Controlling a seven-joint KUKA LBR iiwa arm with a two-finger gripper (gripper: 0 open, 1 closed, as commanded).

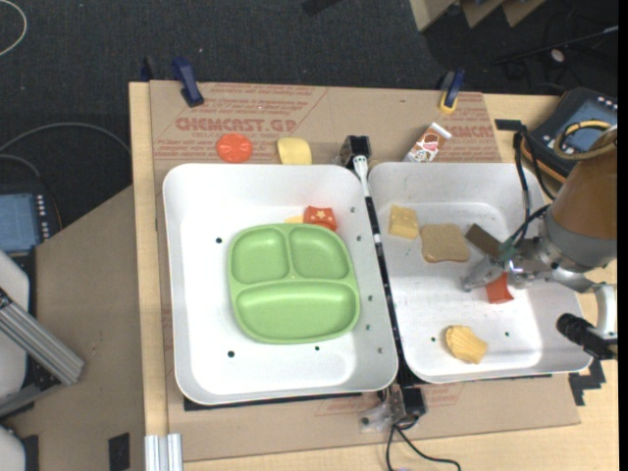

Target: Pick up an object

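Gripper point(488, 275) low in the right bin point(432, 356), fingers splayed apart beside a small red block point(499, 289), toast slice point(444, 242) just left, bare floor toward the near rim

Lighting: even, diffuse overhead illumination is falling across the bench point(294, 116); the scene is reading bright, with no strong directional source showing.
Highlights: the two white bins, left bin point(196, 263) and right bin point(432, 322), are running close to overexposure, and their surface detail is washing out.
Shadows: soft and short; a faint one is sitting under the green tray point(292, 283), another is lying along the rim between the bins.
Dark areas: the floor point(78, 27) around the bench is staying dim and slightly grainy.
Sharpness: moderate overall; small items are looking soft and low in resolution. The arm point(589, 214) at the right edge is appearing somewhat blurred.
Distortion: bench edges are leaning slightly from the slanted view.
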